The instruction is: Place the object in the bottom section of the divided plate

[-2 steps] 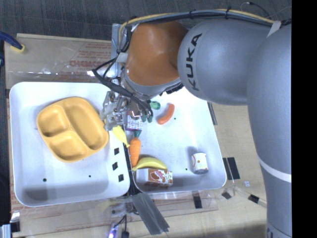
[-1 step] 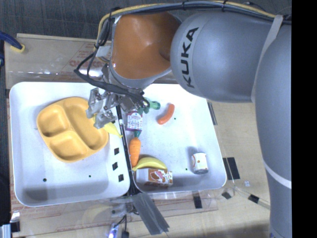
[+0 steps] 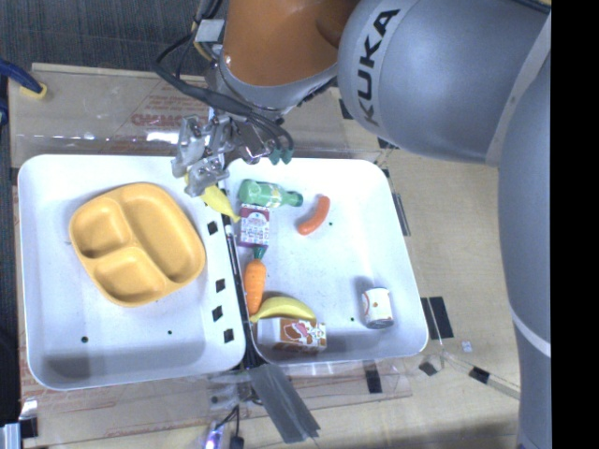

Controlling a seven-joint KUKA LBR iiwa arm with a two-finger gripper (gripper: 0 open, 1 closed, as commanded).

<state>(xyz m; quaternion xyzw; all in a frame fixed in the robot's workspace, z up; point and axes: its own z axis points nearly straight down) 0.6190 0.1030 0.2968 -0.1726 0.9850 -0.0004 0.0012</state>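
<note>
Yellow moulded divided plate (image 3: pixel 137 242) lies in glossy left bin (image 3: pixel 56 344); claw (image 3: pixel 199 171) state unclear

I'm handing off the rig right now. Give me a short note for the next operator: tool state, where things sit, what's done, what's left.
Tool: above the divider between the bins, at the top. A small yellow item sits right at its tip; I can't tell if it is gripped.
Plate: yellow, divided, in the left bin, nothing in its sections.
Right bin: green bottle, sausage, small carton, carrot, banana, brown carton, white cup.
Done: nothing placed yet.
Left: confirm the grasp, carry the item over, set it in the plate's bottom section.
</note>
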